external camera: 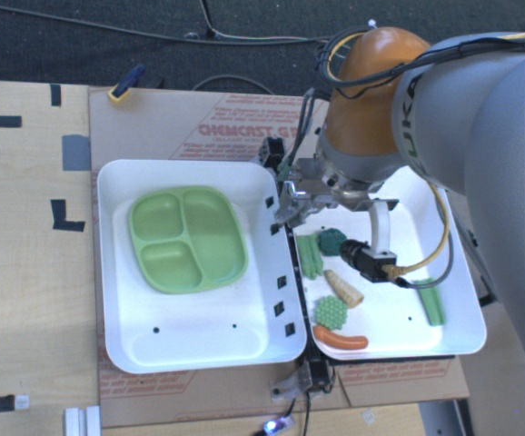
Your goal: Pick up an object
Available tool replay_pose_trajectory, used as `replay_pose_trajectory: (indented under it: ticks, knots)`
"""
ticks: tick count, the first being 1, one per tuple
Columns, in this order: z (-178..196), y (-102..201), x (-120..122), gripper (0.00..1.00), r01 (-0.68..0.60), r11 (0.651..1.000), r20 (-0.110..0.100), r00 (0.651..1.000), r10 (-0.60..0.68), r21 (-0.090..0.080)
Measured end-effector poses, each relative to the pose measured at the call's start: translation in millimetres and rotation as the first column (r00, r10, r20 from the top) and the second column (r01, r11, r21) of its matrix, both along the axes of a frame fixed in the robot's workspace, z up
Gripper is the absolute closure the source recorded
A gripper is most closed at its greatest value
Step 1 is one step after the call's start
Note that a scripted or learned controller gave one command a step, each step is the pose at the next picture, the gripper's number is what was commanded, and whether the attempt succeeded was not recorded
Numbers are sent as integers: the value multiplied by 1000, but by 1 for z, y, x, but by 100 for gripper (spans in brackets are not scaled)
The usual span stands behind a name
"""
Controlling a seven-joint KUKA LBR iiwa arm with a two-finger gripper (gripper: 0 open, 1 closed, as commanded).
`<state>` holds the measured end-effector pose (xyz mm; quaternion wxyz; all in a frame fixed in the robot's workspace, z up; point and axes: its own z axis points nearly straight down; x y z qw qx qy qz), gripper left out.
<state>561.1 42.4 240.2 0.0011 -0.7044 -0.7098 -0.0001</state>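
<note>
My gripper (296, 205) hangs over the left edge of the right bin (458, 330), close to the wall shared by the two bins. Just below it lie a light green ridged piece (310, 254) and a dark green round piece (332, 240). Further toward the front are a beige wedge-shaped piece (344, 287), a green bumpy ball (331, 312) and an orange sausage-shaped piece (341, 340). A green stick (432, 302) lies at the bin's right side. Nothing shows as held.
The left bin (190, 343) holds a green divided plate (188, 239). The arm's orange band and grey body cover the back of the right bin. A black connector with a yellow cable (369, 261) hangs over the right bin's middle.
</note>
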Motion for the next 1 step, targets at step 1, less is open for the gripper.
replay_pose_trajectory:
  ticks: [1]
  knots:
    - [-15, 48, 2, 100, 2, 1000, -3, 1000, -2, -2]
